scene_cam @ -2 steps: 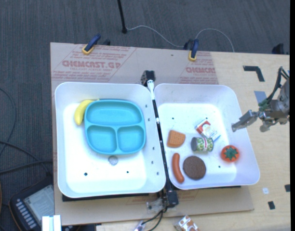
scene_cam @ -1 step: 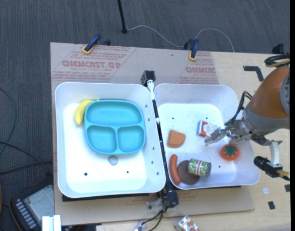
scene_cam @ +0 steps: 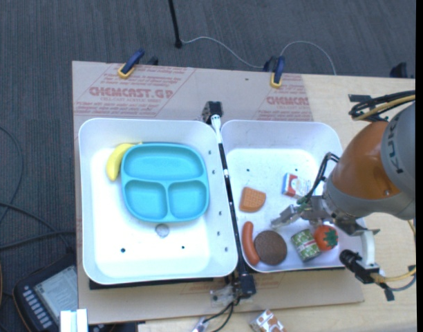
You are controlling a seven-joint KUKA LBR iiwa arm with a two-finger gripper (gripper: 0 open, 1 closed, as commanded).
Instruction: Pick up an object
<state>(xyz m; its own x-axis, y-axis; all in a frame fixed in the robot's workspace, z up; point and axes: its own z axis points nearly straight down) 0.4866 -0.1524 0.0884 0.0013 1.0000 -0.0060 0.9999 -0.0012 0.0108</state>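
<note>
My gripper (scene_cam: 290, 215) hangs low over the right bin (scene_cam: 267, 133), at the end of the grey arm with the orange band (scene_cam: 360, 164). It sits between a small red, white and blue packet (scene_cam: 292, 184) behind it and a round brown patty (scene_cam: 270, 247) in front of it. An orange waffle piece (scene_cam: 252, 199) lies just to its left. A red sausage (scene_cam: 248, 243) lies by the bin's left wall. A green can (scene_cam: 305, 245) and a red tomato (scene_cam: 326, 236) rest right beside the wrist. I see nothing held.
The left bin (scene_cam: 101, 254) holds a blue divided plate (scene_cam: 164, 182), a yellow banana (scene_cam: 115, 161) at the plate's left edge, and a small grey object (scene_cam: 162, 231). Clamps (scene_cam: 131, 63) pin the board at the back. Cables run past the bench.
</note>
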